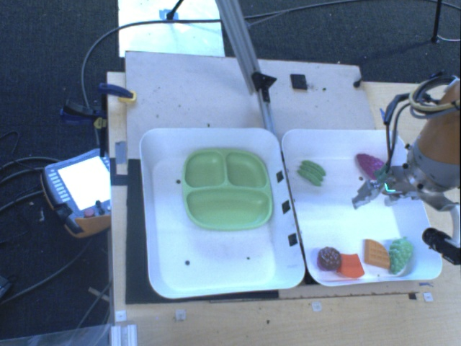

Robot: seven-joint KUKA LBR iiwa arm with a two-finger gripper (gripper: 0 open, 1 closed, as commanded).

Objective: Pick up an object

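while the arm reaches in from the right, the gripper (366, 193) hangs over the right bin (338, 225), in the bare middle of it. camera view: the fingers look slightly parted with nothing between them, though they are small and blurred here, so the opening is only a rough read.

candidate objects, all in the right bin: a purple piece (370, 164) just far-side of the gripper, close to it; a green pea pod (312, 171) to the left, well apart from the rest; along the near edge a row of a dark round piece (329, 258), a red-orange piece (351, 266), an orange ridged piece (376, 254) and a green leafy piece (400, 254), packed touching or nearly so.

left bin (166, 251) holds a green divided plate (227, 189); not a likely target.

judgement: step in hand is approach, nothing grasped yet. the purple piece is nearest and stands alone, so it is the cleanest pick. centre the fingers over it before descending, straddle its narrow axis, close only once low. the near row risks catching two pieces at once.
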